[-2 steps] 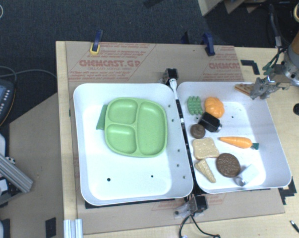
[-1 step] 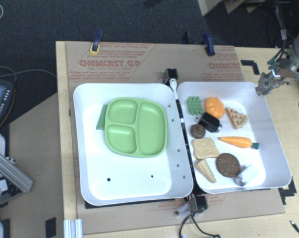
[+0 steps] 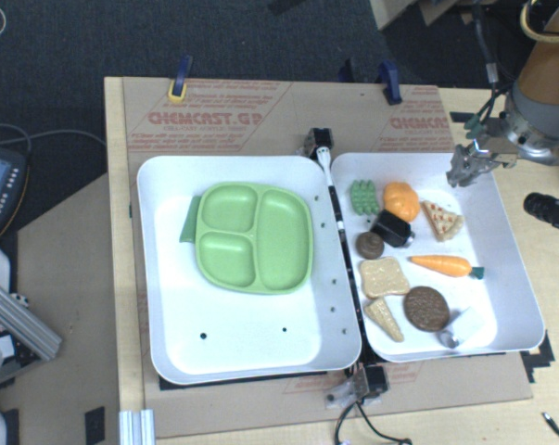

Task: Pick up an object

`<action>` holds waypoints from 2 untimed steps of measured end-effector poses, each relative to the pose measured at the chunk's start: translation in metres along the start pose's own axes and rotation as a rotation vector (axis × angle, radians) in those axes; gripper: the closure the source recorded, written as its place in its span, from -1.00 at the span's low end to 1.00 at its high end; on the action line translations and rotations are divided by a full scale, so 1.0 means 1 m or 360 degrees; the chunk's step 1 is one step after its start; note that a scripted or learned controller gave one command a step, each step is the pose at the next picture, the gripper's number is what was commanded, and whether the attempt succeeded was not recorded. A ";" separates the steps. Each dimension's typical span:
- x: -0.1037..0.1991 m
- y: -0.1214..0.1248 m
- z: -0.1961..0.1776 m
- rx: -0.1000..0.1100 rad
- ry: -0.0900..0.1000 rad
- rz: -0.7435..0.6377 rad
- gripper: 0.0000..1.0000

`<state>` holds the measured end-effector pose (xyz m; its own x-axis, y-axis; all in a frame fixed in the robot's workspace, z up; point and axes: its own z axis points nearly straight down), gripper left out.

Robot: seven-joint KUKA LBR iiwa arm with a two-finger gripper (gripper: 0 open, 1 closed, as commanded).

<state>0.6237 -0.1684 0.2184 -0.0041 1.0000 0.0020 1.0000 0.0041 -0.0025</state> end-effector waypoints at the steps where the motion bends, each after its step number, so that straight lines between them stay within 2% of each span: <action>1: 0.045 -0.005 0.004 0.0000 -0.0001 0.0000 1.00; 2: 0.099 -0.005 -0.010 -0.0006 0.0001 -0.0004 1.00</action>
